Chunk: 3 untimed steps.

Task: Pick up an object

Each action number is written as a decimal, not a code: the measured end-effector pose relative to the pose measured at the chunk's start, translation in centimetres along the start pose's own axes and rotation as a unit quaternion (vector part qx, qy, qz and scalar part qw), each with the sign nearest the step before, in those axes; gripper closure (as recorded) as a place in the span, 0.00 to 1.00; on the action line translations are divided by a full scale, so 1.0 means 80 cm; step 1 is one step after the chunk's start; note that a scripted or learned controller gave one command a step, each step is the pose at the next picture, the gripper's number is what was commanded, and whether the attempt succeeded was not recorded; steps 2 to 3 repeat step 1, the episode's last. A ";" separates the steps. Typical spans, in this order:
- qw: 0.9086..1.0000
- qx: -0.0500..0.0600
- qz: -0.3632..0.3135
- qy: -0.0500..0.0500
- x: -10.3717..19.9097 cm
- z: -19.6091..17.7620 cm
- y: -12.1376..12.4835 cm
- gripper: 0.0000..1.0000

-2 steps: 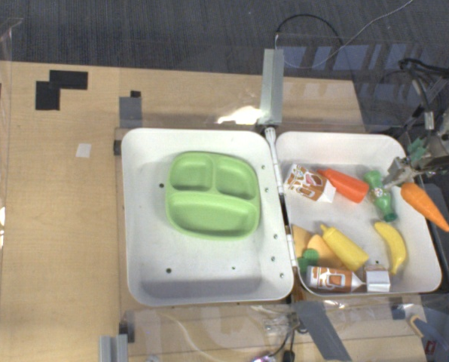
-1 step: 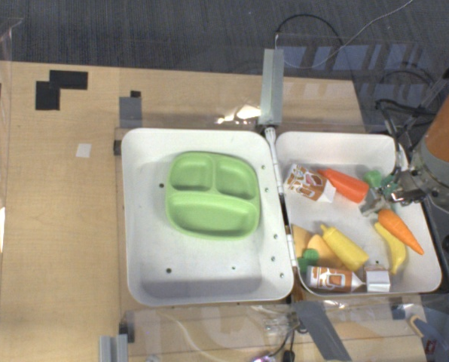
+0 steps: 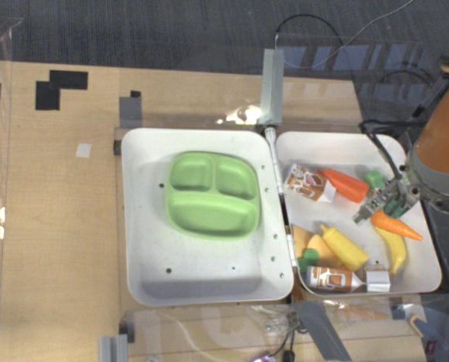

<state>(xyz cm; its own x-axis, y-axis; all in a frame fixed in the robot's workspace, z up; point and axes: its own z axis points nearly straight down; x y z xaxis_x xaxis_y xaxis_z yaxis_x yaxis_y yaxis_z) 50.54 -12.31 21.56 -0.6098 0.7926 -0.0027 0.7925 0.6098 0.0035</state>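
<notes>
My gripper hangs low over the right bin, near its right side. A small orange carrot lies right under and beside the gripper tip, its thick end touching or nearly touching it. I cannot tell whether the carrot is held. A larger orange-red carrot with a green top lies just left of the gripper. A yellow squeeze bottle and a banana lie in front of it.
The right bin also holds a small printed carton, an orange wedge and a brown carton at the front edge. The left bin holds a green divided plate. A metal post stands behind the bins.
</notes>
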 end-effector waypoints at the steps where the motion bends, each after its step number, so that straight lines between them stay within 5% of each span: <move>1: 0.991 0.000 0.134 0.000 -0.005 -0.016 0.100 1.00; 3: 0.991 0.000 0.134 0.000 -0.005 -0.016 0.100 1.00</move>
